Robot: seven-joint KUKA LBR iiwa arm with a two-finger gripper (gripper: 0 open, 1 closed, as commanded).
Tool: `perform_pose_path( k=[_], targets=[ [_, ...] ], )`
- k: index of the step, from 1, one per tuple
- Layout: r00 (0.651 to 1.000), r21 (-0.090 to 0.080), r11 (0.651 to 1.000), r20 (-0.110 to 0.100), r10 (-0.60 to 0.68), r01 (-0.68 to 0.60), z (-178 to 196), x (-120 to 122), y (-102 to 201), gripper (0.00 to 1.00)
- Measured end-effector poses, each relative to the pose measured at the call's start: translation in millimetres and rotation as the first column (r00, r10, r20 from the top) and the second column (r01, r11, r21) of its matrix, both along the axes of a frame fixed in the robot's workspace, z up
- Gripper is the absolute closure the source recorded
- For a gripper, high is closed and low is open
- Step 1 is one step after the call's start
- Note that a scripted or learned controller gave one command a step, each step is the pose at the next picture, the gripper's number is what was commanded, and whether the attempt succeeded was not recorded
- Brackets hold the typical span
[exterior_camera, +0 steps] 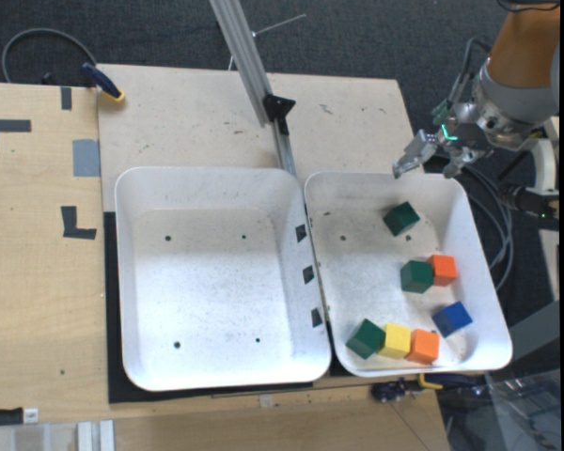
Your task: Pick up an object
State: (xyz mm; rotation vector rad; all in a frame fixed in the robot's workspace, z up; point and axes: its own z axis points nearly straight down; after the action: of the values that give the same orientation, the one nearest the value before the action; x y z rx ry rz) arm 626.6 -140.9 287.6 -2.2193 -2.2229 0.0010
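The gripper [430, 155], fingers apart and holding nothing, hangs over the far rim of the right bin [482, 252], so descending there may hit the rim and miss the nearby green block [401, 218].

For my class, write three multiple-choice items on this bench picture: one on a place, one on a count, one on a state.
1. Where do the blocks lie?
A. Left bin
B. Right bin
C. On the bench

2. How many green blocks are there?
A. One
B. Three
C. Five

3. Where is the claw?
A. Above the right bin's far rim
B. Down among the blocks
C. Over the left bin

Key: 1 B, all lie in the right bin. 2 B, green blocks. 3 A, the claw hangs by the far rim, touching no block.
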Motion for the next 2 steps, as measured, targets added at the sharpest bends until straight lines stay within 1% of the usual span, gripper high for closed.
perform_pose_path(
  k=[1, 2],
  targets=[
    [1.0, 0.0, 1.0, -0.005, 0.0, 0.0, -48, -8, 5, 0.0],
    [1.0, 0.0, 1.0, -0.005, -0.001, 0.001, -92, -10, 3, 0.0]
  ],
)
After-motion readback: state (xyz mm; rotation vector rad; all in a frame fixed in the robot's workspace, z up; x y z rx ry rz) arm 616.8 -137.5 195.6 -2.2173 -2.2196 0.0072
